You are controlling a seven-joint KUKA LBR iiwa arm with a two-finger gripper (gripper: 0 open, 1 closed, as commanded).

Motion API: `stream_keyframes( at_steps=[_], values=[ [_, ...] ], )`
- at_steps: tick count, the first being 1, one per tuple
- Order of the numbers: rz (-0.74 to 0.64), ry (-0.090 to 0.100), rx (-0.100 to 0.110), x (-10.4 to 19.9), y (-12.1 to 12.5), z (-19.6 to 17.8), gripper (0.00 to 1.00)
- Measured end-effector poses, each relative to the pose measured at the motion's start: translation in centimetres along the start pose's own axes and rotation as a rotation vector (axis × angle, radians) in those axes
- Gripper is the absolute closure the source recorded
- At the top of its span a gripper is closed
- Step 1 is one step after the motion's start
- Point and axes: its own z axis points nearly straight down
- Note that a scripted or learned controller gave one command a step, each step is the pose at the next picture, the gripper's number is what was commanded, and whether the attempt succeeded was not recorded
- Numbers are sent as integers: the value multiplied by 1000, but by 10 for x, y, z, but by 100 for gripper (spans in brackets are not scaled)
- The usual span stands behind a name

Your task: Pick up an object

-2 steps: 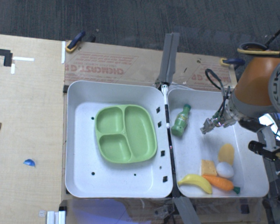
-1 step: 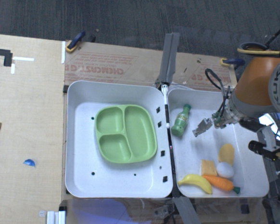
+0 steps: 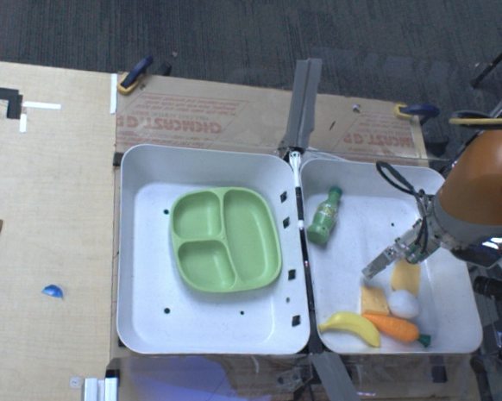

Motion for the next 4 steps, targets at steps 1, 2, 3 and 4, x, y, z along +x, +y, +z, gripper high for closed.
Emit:
stream_keyframes(
  at_steps=[1,2,3,4],
  values=[
    [-128,-4,6,-16,109,-1,0],
    [513,-1,1,-16,111,0,0],
    [98,-8,-3,14,87,-3,0],
    [-100,0,0,59,15,0,0]
  ],
)
